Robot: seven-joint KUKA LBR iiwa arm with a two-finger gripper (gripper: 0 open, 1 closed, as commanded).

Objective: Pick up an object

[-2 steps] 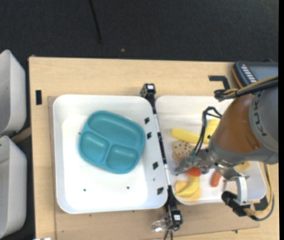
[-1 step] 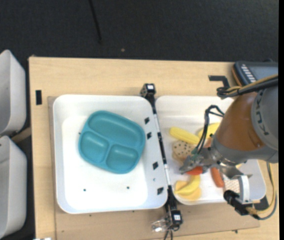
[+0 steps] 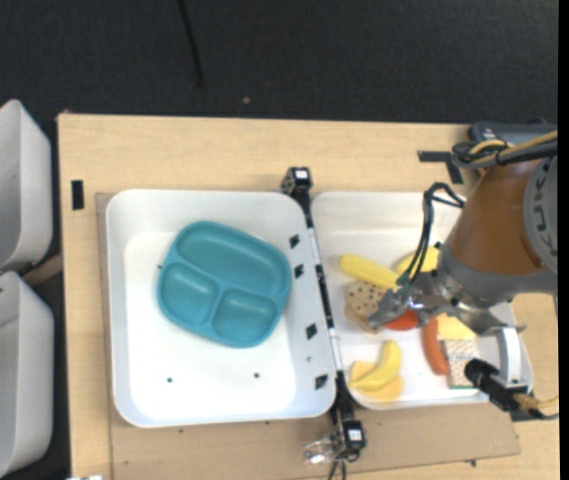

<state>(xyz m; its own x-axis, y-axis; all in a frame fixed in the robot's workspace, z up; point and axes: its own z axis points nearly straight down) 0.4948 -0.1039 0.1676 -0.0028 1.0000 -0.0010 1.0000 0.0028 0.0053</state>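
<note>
Gripper point(image 3: 401, 305) sits low over a red item point(image 3: 401, 320) beside the brown cookie point(image 3: 364, 301) — finger state cannot be determined. Risk: crowded neighbours deflect the grasp.

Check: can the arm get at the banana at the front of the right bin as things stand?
Probably yes. The banana lies uncovered near the front wall of the right bin, with nothing on top of it. The tool hangs just behind it, over the cookie. The bin wall close by may crowd a grasp.
</note>
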